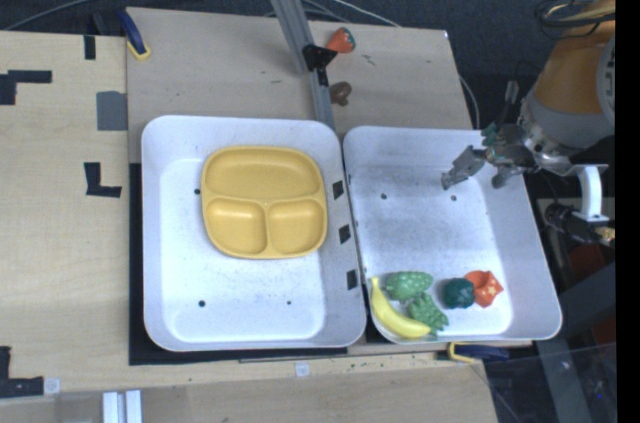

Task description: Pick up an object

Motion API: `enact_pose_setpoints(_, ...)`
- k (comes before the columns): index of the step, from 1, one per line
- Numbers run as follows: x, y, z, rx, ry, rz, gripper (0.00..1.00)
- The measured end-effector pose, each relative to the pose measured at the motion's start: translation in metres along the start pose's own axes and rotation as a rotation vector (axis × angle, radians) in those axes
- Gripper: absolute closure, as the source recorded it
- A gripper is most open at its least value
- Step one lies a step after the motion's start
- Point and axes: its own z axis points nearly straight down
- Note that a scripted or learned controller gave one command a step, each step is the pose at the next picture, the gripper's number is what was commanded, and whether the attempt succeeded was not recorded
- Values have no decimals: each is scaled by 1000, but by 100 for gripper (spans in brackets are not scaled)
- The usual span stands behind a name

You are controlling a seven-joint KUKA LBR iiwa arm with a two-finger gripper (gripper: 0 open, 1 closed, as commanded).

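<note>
Claw (462,173) (grip state unclear) hangs over the right bin (400,161), well apart from the banana (392,316).

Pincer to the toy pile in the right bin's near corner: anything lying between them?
Nothing: in the camera view, bare white bin floor runs from the pincer to the banana, green pieces and red toy.

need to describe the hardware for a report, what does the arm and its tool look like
The arm enters from the right edge of the camera view: a rounded orange band above a grey wrist section. From the wrist a small dark grey tool sticks out over the right bin, thin and angular, with metal parts. Beside the wrist sits a white, handle-like bracket. Finer markings are too small to read.
</note>
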Motion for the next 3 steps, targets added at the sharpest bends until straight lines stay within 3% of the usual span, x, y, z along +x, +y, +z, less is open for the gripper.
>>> enact_pose_setpoints(1, 0, 0, 0, 0, 0, 0, 0)
enact_pose_setpoints(3, 0, 6, 103, 1, -3, 0, 0)
